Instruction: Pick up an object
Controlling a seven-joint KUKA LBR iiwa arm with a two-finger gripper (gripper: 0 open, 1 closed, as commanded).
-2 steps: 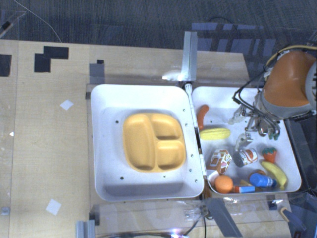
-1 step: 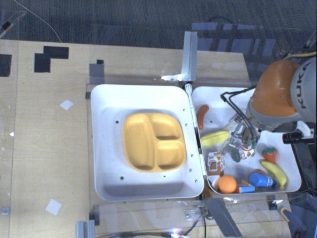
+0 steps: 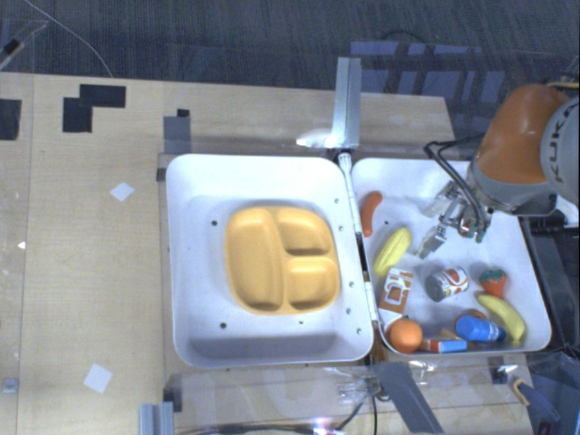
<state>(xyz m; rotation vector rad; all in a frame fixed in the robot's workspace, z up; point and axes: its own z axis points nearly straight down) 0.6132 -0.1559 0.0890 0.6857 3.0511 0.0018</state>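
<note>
The can (image 3: 448, 284) lies on its side in the right bin (image 3: 535, 270), silver with a red-and-white label, its long axis running roughly left to right, and it looks like the likeliest pick. It sits just on the near side of the end effector (image 3: 446, 227), nearly straight below it in the camera view, with a small gap of white floor between them. The fingers are pointed down and to the left, toward the bin floor. There's nothing between them, but how wide they stand I can't tell from this angle.

To the left of the end effector lies a yellow corn cob (image 3: 391, 250), tilted, and beyond it a red sausage (image 3: 370, 212) near the bin's left wall. A small carton (image 3: 399, 290) sits left of the can.

Right of the can are a strawberry (image 3: 492, 282) and a banana (image 3: 503, 315); nearer still are a blue bottle (image 3: 478, 328) and an orange (image 3: 405, 334).

Over in the left bin (image 3: 195, 243) a yellow divided tray (image 3: 281, 258) rests alone. The table (image 3: 82, 270) is pale wood.

My read: a short shift toward the near side brings the fingers over the can, closing across its long axis.
</note>
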